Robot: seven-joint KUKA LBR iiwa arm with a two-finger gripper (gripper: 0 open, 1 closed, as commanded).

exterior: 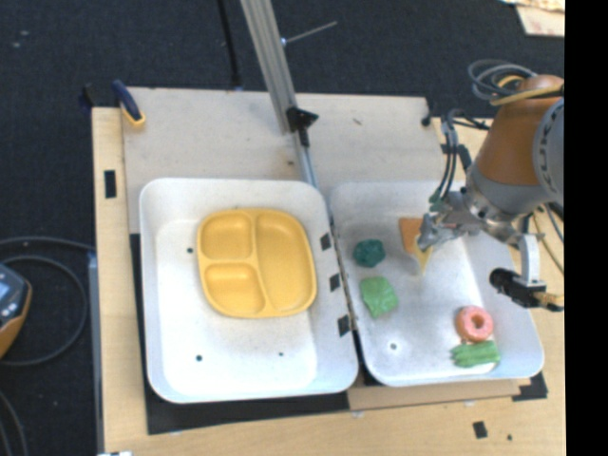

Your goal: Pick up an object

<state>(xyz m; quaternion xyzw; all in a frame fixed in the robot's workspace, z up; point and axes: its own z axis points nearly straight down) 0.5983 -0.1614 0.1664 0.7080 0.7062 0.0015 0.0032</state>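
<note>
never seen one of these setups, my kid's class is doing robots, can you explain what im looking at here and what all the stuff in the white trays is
This is one camera fixed above a bench, looking down at a slant. The grey and orange shape on the right is a robot arm; its gripper hangs low over the right bin.

Two shallow white bins sit side by side. The left bin holds a yellow divided plate. The right bin holds a dark green lump, a lighter green block, a pink ring like a toy doughnut, a green piece just below it, and an orange block right by the gripper.

I can't tell whether the gripper has hold of the orange block; it is too small and partly hidden.
</note>
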